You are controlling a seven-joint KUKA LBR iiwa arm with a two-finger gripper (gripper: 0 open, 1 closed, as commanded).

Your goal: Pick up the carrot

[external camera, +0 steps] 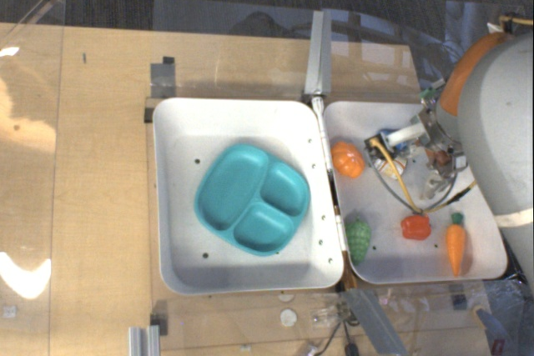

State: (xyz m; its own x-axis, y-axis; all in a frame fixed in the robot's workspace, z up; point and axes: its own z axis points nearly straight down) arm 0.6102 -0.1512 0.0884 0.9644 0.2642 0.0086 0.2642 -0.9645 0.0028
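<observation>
The carrot (455, 248), orange with a small green top, lies near the front right corner of the right bin (392, 269), its tip pointing toward the front edge. My gripper (439, 165) hangs over the middle of the right bin, behind the carrot and apart from it. Nothing shows between the gripper and the carrot except bare bin floor.
In the right bin also lie an orange round fruit (348, 160) by the left wall, a green bumpy vegetable (359, 238) at the front left and a red piece (415, 227) just left of the carrot. The left bin (171, 179) holds a teal divided plate (253, 199).
</observation>
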